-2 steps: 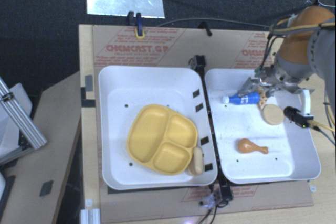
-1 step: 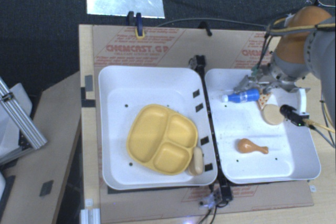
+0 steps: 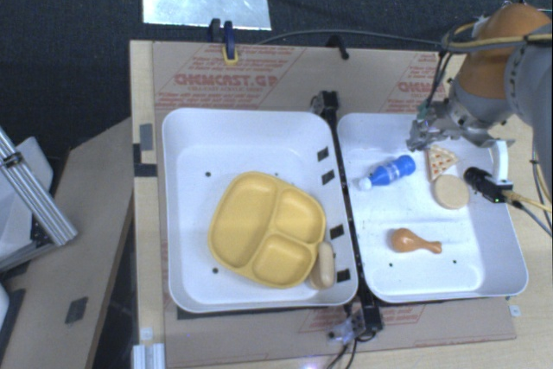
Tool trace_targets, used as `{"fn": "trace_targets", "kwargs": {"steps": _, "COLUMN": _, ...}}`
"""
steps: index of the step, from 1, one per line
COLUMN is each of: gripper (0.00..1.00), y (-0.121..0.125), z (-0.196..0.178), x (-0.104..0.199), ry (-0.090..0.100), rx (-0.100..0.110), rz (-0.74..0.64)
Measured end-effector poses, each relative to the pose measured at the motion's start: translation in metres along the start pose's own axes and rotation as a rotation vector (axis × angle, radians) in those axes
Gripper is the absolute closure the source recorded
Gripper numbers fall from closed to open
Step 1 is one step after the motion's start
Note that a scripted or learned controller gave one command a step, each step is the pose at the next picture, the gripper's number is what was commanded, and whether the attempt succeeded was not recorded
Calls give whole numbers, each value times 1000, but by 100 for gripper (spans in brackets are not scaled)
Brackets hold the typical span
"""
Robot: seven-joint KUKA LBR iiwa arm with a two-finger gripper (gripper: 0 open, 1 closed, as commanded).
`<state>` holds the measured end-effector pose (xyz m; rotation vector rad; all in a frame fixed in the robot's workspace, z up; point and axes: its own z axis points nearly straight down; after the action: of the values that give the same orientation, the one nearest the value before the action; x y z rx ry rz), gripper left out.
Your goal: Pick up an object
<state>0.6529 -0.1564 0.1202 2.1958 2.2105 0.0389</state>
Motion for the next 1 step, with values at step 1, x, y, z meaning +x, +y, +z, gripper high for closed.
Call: {"fn": "trace_targets", "kwargs": {"steps": 1, "gripper": 100, "y": 2, "z": -49, "x": 8, "ry": -1, "rx": 29, "rz": 1}}
